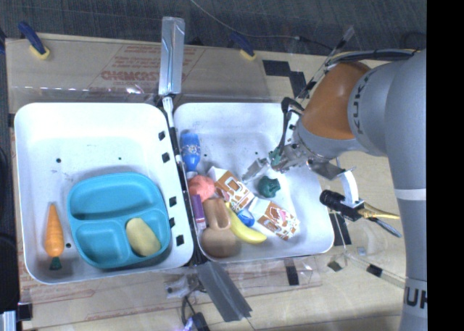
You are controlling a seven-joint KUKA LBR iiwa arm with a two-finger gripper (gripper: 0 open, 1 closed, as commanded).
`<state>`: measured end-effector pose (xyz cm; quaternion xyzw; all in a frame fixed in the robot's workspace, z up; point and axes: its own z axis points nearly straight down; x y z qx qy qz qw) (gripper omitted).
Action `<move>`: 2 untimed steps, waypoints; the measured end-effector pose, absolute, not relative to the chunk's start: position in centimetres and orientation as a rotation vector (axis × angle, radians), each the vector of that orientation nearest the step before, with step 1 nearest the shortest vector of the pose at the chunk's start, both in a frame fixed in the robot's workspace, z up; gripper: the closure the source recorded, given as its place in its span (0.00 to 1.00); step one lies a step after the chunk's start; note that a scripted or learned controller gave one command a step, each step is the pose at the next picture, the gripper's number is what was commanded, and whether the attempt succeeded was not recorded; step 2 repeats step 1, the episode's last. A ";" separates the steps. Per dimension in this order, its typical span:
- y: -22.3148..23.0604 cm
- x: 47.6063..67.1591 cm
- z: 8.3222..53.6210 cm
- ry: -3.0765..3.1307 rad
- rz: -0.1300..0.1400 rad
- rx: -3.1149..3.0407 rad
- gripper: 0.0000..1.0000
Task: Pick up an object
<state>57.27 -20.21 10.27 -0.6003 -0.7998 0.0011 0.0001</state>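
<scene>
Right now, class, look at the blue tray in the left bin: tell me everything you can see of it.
The blue tray is a light blue, plastic-looking dish with rounded corners and raised dividers forming compartments: a long one at the far side and smaller ones nearer the camera. It lies flat in the left bin, toward its near side. A yellowish potato-like object rests in its near right compartment. A toy carrot lies beside its left edge.

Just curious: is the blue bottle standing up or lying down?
Lying down: the blue bottle rests on its side against the right bin's left wall.
</scene>
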 end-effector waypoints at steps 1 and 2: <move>-20.2 63.4 9.2 -2.508 0.001 -1.891 0.00; -20.2 63.4 9.2 -2.508 0.001 -1.891 0.00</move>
